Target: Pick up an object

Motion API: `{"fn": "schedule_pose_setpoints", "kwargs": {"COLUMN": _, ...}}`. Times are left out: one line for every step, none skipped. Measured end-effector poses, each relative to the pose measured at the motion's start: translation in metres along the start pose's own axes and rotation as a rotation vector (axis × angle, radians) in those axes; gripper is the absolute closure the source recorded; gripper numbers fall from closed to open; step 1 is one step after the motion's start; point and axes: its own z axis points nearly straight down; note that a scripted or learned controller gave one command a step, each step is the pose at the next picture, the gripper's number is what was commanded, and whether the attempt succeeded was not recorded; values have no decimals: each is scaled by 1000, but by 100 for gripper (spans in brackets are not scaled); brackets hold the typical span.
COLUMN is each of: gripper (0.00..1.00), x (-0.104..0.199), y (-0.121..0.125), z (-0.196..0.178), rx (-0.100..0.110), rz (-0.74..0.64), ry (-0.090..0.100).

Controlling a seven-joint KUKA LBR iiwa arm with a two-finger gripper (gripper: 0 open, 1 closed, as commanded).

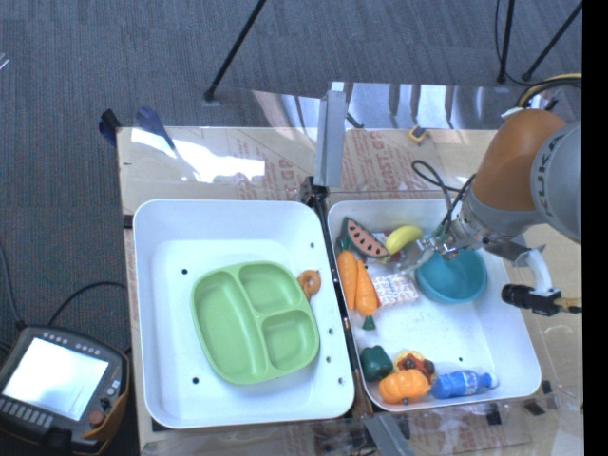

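**Reaching into the right bin, nothing lifted yet**

My arm comes in from the right and bends down over the right bin (527,364). My tool (439,246) sits low at the back of that bin, between the banana (403,238) and the blue bowl (453,277), just beside both. From this slanted look down I cannot tell how the tool is set, and I see nothing lifted clear of the bin floor, so I judge the pick as not yet made.

The things I could take all lie in the right bin. A watermelon slice (366,238) rests near the back left corner, with the banana just to its right. Two carrots (357,286) lie side by side along the left wall, touching a small checked packet (393,288) next to the bowl. Along the front edge sit a green pepper (376,361), an orange pumpkin-like toy (404,386) and a small blue bottle (463,384) lying on its side.

The left bin (157,236) holds a green divided plate (255,321) with a small donut (309,281) at its upper right rim, well apart from my tool.

What is left, as I read it: settle on one item near the tool, most likely the banana or the bowl's rim, grip it and raise it out.
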Motion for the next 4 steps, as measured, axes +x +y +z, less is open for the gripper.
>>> {"fn": "schedule_pose_setpoints", "kwargs": {"gripper": 100, "x": 13, "y": 7, "z": -9, "rx": -4, "rz": -4, "ry": 29}}
{"fn": "schedule_pose_setpoints", "kwargs": {"gripper": 100, "x": 13, "y": 25, "z": 2, "rx": -1, "rz": 438, "ry": 33}}
{"fn": "schedule_pose_setpoints", "kwargs": {"gripper": 100, "x": 53, "y": 42, "z": -122, "rx": -1, "rz": 420, "ry": 3}}
{"fn": "schedule_pose_setpoints", "kwargs": {"gripper": 100, "x": 20, "y": 21, "z": -1, "rx": 23, "rz": 586, "ry": 3}}
